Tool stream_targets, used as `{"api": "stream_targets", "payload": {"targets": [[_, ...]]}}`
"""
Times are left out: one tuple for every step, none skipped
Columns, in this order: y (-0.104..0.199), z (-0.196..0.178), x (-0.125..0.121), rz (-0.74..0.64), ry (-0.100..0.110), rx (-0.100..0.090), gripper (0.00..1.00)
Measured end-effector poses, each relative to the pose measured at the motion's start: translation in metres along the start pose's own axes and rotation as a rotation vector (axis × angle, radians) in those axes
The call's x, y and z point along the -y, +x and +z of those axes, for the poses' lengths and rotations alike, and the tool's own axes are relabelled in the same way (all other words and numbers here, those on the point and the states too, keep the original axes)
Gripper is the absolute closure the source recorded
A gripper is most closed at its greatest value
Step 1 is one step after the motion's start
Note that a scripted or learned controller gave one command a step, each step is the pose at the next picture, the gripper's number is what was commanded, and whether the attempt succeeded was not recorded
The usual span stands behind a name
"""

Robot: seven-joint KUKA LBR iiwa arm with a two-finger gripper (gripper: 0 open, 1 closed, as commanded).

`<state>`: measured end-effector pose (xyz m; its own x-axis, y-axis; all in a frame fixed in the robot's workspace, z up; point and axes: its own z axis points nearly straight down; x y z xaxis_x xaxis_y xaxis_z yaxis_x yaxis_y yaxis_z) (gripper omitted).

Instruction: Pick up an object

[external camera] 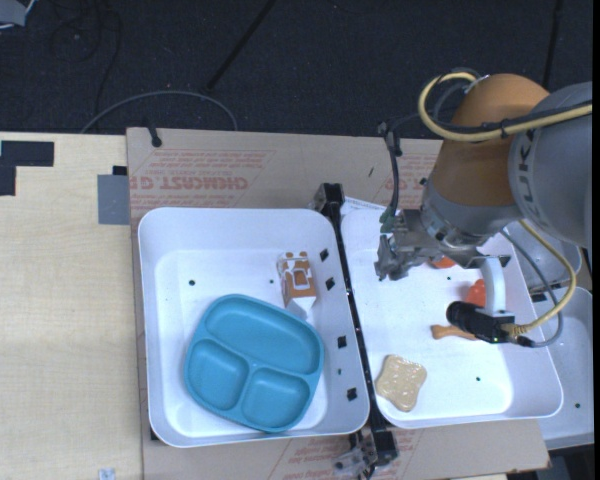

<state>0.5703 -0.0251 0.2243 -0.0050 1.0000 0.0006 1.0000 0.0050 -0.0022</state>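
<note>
Camera view: the gripper [393,260] hangs above the right bin's [470,393] back-left corner; open or closed cannot be told. A toast slice [400,382] lies unlifted at the bin's front-left corner. Pickup judged not yet done.

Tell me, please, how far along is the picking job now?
Done: nothing looks lifted yet; the blue plate and orange toy lie in the left bin, the toast piece in the right bin. In hand: the pincer hangs over the right bin's far left part. Left: grasp and raise one object.
</note>
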Motion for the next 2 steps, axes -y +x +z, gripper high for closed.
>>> {"api": "stream_targets", "payload": {"targets": [[0.062, 0.004, -0.002, -0.001, 0.001, -0.002, 1.0], [0.111, 0.001, -0.001, 0.0, 0.001, -0.001, 1.0]]}}
